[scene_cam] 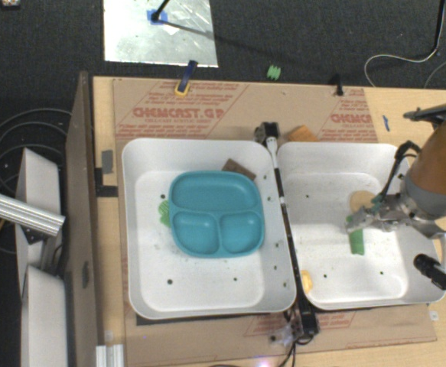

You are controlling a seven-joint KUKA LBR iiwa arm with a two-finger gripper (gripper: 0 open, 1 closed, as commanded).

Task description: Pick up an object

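Gripper [354, 222] low in the right bin [337, 285], reached in from the right; arm grey with an orange band. Fingertips sit at the top end of a green block [356, 240]. Whether the fingers are spread or closed, and whether the block is between them, cannot be told at this size.

Key relation: green block lies just on the near side of the gripper, touching or almost touching it, long axis running near-to-far, roughly upright in the view. A round tan piece [360, 201] lies just on the far side of the gripper. Judgement: the block is the likelier target, being directly under the tips; fingers would want to close across its short width.

Count, right bin: one green block, one tan piece, one small yellow item [306, 282] at the near-left wall.

Count, left bin [150, 285]: one teal divided tray [215, 212] with three compartments, one brown piece [239, 167] at its far edge, one green item [164, 211] peeking out at its left edge.

Outside the bins: one tan block [302, 134] on the cardboard beyond.
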